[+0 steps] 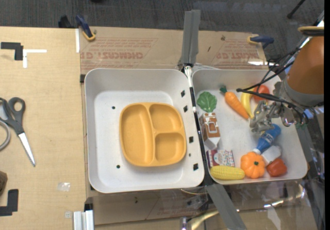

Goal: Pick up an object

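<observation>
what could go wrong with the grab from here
1. The end effector hangs over a crowded corner of the right bin: the blue bottle, toy carrot and yellow piece lie close together, so it may nudge or pinch two at once.
2. The bottle looks round and lies tilted, so it could roll away or slip free.

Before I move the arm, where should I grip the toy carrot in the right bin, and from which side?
Grip the carrot across the middle of its orange body, coming straight down. It lies flat and slanted, green top toward the far-left, with bare bin floor on its near side.
</observation>
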